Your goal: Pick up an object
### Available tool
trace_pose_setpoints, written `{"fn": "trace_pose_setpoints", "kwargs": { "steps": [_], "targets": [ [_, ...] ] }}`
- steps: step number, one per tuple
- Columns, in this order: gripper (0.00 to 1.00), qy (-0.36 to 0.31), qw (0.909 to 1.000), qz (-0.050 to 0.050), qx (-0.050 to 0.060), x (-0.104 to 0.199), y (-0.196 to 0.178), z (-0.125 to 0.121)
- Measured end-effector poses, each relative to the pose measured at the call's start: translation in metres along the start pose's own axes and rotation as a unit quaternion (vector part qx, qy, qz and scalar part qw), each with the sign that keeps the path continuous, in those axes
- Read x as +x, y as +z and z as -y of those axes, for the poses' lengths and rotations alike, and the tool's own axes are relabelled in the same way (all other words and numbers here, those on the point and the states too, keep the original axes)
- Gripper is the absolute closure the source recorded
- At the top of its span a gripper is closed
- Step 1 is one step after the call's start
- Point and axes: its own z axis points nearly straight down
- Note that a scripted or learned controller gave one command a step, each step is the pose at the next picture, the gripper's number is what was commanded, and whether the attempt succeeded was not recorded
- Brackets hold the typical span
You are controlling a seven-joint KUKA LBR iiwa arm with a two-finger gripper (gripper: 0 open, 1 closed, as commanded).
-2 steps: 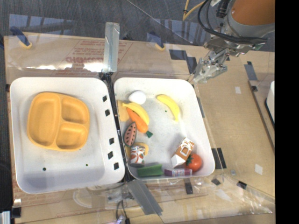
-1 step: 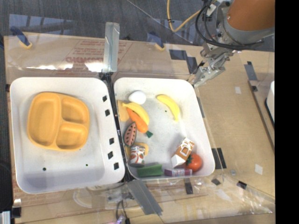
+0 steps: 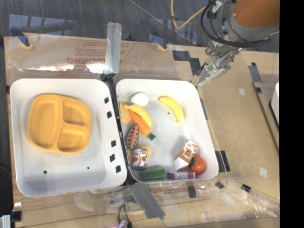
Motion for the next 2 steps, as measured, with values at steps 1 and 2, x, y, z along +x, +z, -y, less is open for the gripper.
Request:
{"fn": "trace_pose_setpoints", "kwargs": {
  "steps": [1,2],
  "targets": [
    [1.0,-0.001,1.0,0.001,0.001,-0.001,-0.011,0.001],
    [1.0,-0.166,0.9861,0.0,-0.001,-0.002,0.025,-0.001]
  ]
}}
